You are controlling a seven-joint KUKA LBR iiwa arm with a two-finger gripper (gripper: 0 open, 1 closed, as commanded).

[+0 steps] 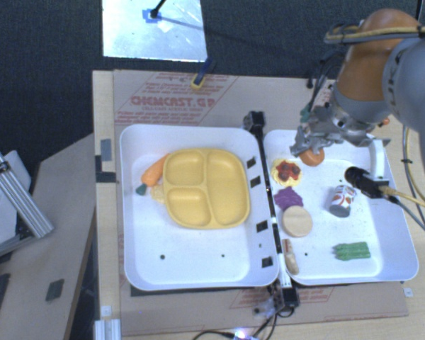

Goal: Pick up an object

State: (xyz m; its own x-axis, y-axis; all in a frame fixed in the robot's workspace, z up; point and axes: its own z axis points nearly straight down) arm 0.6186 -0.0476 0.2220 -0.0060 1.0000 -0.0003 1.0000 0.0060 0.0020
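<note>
My gripper [306, 147] hangs low over the far left part of the right bin [397, 261]. An orange round thing [314, 157] lies right beneath it, partly covered by the gripper, and contact between them cannot be made out. A yellow piece with red spots [286, 170] lies just left of it. Nearer the front are a purple lump [288, 197], a beige disc [297, 222], a small grey and red can [341, 200], a green piece [351, 251] and a small tan stick [290, 257].
The left bin [138, 261] bears a yellow divided plate [202, 188] with a carrot [153, 171] at its left edge. A black-clipped divider [263, 190] separates the bins. A shiny metal sheet [154, 20] lies beyond the bench.
</note>
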